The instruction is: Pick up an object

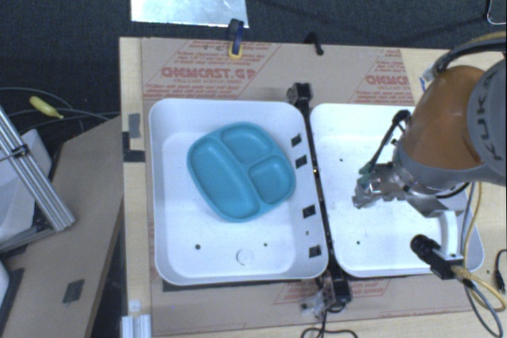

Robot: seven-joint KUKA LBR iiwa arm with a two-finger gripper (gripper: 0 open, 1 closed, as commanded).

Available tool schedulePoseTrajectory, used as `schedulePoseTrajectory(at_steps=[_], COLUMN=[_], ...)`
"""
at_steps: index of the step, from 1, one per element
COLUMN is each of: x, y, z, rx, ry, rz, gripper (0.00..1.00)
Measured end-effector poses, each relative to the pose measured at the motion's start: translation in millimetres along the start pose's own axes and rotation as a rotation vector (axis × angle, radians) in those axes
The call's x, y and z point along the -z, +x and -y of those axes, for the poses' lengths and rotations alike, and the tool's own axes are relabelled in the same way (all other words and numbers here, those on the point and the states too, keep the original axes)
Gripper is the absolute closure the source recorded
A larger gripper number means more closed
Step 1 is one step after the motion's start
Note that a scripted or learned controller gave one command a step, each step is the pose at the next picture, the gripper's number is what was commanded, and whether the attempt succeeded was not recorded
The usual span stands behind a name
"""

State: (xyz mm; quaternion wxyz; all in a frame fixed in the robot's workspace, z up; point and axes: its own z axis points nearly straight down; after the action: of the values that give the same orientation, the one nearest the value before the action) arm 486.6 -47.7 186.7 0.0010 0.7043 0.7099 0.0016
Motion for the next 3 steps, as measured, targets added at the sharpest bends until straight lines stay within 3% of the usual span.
schedulePoseTrajectory(at_steps=[1,2,3], x=[-2.6,135.3,176.6], y=[70.3,177.5,244.8], z=[-0.9,-3.0,-2.5], rx=[0.004,0.01,0.003], ry=[0.002,-0.012,-0.003], rz=[-0.003,-0.008,-0.004], gripper=[1.0,1.0,1.0])
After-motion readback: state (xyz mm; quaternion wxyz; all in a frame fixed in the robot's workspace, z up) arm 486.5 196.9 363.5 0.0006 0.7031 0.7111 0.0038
